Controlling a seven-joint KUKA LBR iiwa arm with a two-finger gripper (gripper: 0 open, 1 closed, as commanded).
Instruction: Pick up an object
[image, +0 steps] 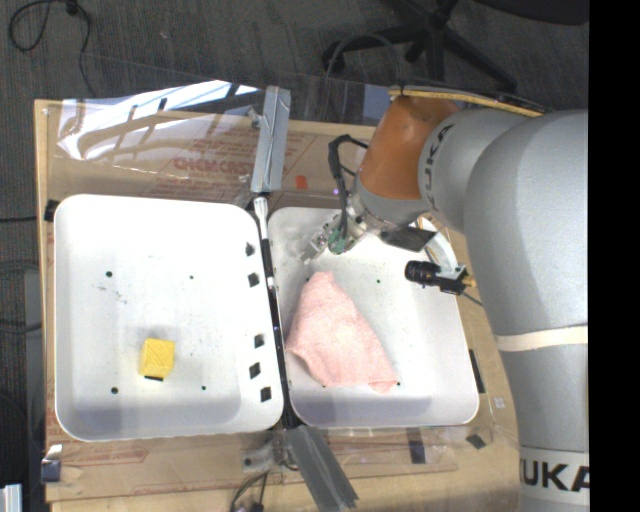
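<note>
A pink cloth (338, 336) lies crumpled in the right bin (440, 400), toward its left and front. A small yellow block (157, 358) sits in the left bin (90, 230) near its front left. My gripper (332, 240) hangs over the back of the right bin, just beyond the cloth's far tip and apart from it. The orange-banded wrist (400, 150) rises above it. I see nothing between the fingers, but they are too small and dark here to read.
A metal divider (268, 290) with black clips runs between the bins. The big grey arm body (520, 230) covers the right side of the right bin. Clear plastic sheet (150, 120) lies on the bench behind the left bin.
</note>
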